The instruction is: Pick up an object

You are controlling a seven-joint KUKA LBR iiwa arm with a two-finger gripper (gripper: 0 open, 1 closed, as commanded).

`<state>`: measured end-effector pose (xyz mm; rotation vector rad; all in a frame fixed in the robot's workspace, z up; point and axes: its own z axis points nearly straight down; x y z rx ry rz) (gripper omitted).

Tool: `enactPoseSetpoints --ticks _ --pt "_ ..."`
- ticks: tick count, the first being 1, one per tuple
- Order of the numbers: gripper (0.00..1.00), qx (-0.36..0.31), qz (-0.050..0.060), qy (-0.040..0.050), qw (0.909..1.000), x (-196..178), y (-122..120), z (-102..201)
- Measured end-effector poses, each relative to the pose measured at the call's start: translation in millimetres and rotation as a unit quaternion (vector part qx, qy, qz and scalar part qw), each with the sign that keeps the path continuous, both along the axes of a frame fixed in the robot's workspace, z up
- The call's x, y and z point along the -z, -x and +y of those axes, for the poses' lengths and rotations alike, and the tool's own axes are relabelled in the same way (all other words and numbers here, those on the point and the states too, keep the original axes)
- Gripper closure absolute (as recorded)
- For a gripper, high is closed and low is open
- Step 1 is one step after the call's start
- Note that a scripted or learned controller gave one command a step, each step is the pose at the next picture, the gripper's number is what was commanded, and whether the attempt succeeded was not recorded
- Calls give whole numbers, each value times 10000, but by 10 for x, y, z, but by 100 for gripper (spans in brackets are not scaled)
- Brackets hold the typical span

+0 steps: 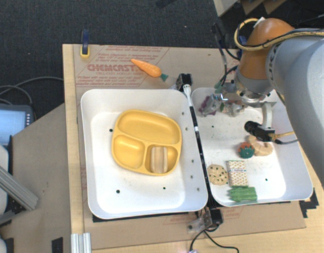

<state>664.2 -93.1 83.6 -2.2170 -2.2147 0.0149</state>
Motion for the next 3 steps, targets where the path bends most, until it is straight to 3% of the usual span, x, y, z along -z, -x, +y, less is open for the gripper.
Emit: enactPoseSetpoints --ticks 3 --pt "0 3 -1 -10 10000 1 0 -14"
